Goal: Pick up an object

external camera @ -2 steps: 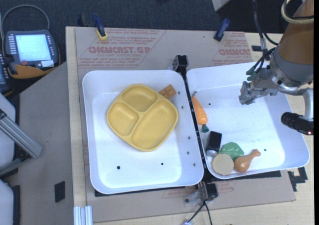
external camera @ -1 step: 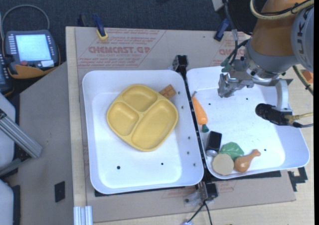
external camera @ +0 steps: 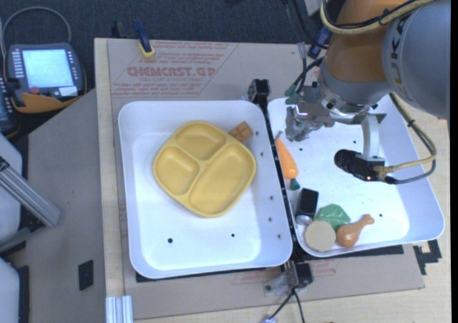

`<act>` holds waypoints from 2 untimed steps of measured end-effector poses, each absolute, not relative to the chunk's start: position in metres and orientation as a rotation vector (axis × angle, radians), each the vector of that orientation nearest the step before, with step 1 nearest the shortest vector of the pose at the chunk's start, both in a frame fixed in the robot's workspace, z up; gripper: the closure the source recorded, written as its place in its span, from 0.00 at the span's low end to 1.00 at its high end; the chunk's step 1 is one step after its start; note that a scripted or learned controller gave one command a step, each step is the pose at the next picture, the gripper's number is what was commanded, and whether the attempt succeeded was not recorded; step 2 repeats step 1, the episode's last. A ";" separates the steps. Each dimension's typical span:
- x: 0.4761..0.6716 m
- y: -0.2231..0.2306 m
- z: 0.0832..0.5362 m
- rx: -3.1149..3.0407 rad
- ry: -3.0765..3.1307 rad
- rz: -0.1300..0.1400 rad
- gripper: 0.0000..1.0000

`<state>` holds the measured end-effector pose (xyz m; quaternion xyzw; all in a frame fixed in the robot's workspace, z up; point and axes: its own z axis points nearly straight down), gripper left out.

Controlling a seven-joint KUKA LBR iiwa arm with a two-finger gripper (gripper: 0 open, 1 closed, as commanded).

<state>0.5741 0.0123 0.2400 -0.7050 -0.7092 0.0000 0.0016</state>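
Altogether one yellow tray (external camera: pixel 204 167), one carrot (external camera: pixel 287 160), two bins (external camera: pixel 136 193)

Grey arm (external camera: pixel 401 35) reaching in from right, wrist bent downward, jaws low

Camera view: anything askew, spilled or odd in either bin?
Nothing spilled or damaged. The yellow divided plate lies flat in the left bin, with a small brown block beside its upper edge. The carrot lies against the right bin's left wall.
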 end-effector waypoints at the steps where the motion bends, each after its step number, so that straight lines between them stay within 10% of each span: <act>1: 0.587 0.074 0.234 -2.214 -2.229 -0.004 1.00; 2: 0.587 0.074 0.234 -2.214 -2.229 -0.004 1.00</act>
